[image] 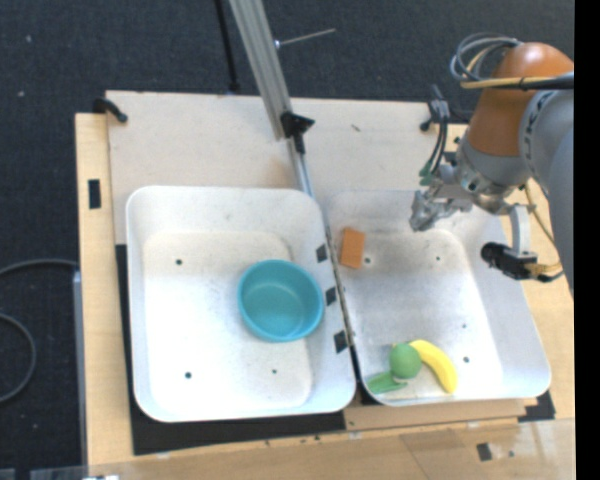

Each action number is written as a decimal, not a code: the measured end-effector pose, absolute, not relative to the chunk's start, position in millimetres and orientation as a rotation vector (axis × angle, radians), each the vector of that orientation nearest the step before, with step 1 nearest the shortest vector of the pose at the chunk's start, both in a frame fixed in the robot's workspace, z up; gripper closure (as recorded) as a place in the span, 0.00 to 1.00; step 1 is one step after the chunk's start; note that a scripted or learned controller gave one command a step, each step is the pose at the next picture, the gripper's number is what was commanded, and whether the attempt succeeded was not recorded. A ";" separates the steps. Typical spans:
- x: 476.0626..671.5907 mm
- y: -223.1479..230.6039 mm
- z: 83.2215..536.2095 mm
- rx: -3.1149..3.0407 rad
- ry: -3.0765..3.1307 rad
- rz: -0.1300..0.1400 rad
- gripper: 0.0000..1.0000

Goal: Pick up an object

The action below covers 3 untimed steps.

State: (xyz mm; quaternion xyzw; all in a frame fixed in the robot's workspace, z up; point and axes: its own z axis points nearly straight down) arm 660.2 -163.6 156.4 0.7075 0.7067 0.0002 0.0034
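A pale wooden bench is sitting on dark carpet-like flooring, and a black cable is curling in at the left edge of the floor. Two shallow white bins are lying side by side on the bench: the left bin and the right bin, their inner edges touching along a seam with small black clips. A slanted aluminium rail is running down from the top of the picture to the bench, ending near the top of that seam.

In the left bin a teal bowl is sitting upright toward the inner side. In the right bin an orange block is lying close to the seam in the upper part, and down at the near corner a green pear-shaped fruit is resting against a yellow banana; the two are touching.

The grey arm with its orange band is reaching in from the right, and its gripper is hanging over the upper part of the right bin, apart from the orange block and well apart from the fruit. Nothing is sitting between its tips. Whether the pincer is spread or pressed together I cannot tell; from here it is small and dark. Wires are looping above the wrist, and the arm's far side is cut off at the picture's edge.
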 end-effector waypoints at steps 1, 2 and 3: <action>664.9 -159.3 202.9 2.215 2.220 0.006 1.00; 665.6 -160.2 202.7 2.215 2.223 0.002 1.00; 669.2 -100.4 209.8 2.213 2.230 0.003 1.00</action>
